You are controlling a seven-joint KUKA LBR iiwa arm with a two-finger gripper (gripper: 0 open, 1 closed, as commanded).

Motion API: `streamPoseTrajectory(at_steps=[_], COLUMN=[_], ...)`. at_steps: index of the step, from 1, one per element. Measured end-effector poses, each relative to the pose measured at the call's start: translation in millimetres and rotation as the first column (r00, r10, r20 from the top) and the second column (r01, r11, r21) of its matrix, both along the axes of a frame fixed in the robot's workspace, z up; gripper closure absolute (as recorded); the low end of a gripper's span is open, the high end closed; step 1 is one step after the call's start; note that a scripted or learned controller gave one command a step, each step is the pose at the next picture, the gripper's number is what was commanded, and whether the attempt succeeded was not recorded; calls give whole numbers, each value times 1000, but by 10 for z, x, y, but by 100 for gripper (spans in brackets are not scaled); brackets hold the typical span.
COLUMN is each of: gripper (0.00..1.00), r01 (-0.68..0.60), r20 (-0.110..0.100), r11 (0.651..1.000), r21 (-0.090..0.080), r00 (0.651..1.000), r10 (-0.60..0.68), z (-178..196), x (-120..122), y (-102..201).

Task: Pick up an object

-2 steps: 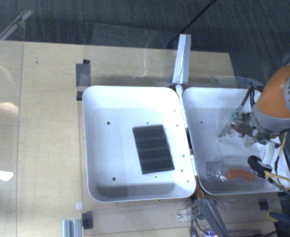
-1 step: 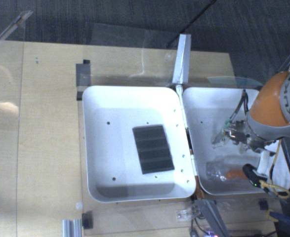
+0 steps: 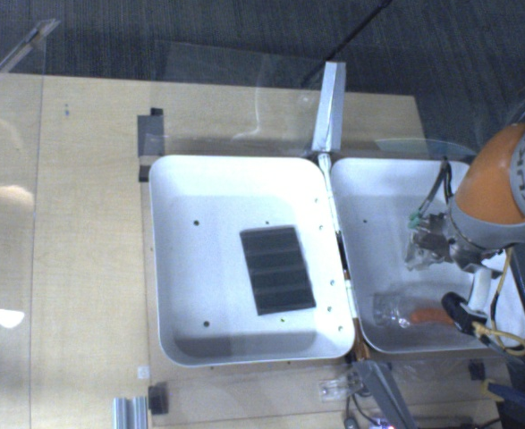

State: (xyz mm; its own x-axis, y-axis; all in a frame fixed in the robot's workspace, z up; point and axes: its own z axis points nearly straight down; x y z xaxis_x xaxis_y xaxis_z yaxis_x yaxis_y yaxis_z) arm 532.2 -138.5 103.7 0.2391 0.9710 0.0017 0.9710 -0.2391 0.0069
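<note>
A dark grey ribbed rectangular pad [image 3: 278, 269] lies flat near the middle of the left bin [image 3: 182, 239]. In the right bin [image 3: 369, 204], a clear plastic item [image 3: 392, 309] with an orange piece [image 3: 427, 315] beside it rests near the front wall. My gripper [image 3: 421, 247] hangs over the right bin's middle, just behind and above the clear item. The orange-banded arm [image 3: 495, 186] comes in from the right. I see nothing held in the gripper.
A metal divider post [image 3: 330, 110] stands at the back between the two bins. The bins sit on a pale wooden bench [image 3: 65, 239]. Small clamps and brackets [image 3: 151, 134] sit at the left bin's corners.
</note>
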Motion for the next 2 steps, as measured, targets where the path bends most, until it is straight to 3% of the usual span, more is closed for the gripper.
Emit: streamPoseTrajectory(at_steps=[1,2], gripper=[0,0], r01=[0,-92], r20=[0,4], r11=[1000,996], r21=[0,-3], r00=[1000,996], r10=[0,92], z=[0,-158], x=[0,907], y=[0,73])
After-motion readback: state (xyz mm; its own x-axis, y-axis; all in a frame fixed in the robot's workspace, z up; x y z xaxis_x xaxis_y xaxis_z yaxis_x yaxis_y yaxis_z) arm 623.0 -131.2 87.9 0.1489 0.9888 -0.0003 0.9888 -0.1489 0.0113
